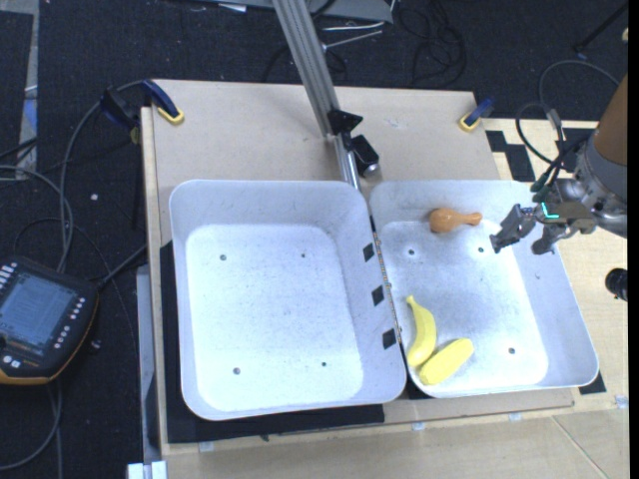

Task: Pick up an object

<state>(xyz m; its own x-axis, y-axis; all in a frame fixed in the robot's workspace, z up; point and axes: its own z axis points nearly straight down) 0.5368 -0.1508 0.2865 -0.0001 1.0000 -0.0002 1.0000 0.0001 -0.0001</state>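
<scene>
On the tabletop [260, 138], the left bin [190, 267] sits beside the right bin [559, 307], which holds a banana [423, 329] and a yellow piece [445, 360] near its front-left corner and an orange piece [451, 220] at the back. The gripper [526, 233] hovers at that bin's right edge, fingers spread, pinching nothing.

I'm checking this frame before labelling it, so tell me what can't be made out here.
- Gripper: too small and blurred in the camera view to tell the finger spacing.
- Arm: cut off by the right edge, so its upper part and base are unseen.
- Banana and the yellow object beside it: whether they touch or overlap is unclear, and the yellow object's identity is too.
- Orange object: too small to identify.
</scene>
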